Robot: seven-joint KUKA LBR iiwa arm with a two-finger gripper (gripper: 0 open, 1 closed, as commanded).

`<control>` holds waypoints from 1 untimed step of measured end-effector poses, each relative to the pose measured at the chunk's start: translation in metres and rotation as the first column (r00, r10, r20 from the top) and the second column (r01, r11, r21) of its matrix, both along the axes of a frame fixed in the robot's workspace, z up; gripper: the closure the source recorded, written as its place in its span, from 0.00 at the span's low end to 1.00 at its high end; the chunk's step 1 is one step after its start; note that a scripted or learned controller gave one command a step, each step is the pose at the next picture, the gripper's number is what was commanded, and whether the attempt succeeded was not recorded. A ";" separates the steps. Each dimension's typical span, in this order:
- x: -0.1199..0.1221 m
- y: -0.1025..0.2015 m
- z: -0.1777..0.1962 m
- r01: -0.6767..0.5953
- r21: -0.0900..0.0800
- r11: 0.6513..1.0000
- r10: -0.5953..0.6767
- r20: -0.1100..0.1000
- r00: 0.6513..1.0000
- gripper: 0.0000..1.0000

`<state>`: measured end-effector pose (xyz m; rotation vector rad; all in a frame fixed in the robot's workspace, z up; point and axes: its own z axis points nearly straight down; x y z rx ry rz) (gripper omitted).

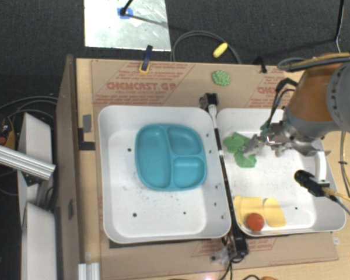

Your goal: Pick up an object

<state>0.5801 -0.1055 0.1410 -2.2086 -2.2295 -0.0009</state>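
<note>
Here, the gripper (252, 147) hangs low over the right bin (326, 214), at its upper left, right at a green leafy item (240, 149); whether anything is gripped cannot be told. At that bin's near edge lie two yellow pieces (260, 210), a red ball (255, 221) touching them. The left bin (116, 214) holds a teal divided plate (170, 157).

Cardboard-topped bench (163, 77), two white bins (114, 174) (side by side)
</note>
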 end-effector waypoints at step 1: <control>0.002 0.017 -0.060 0.003 -0.002 1.000 -0.003 0.000 1.000 0.00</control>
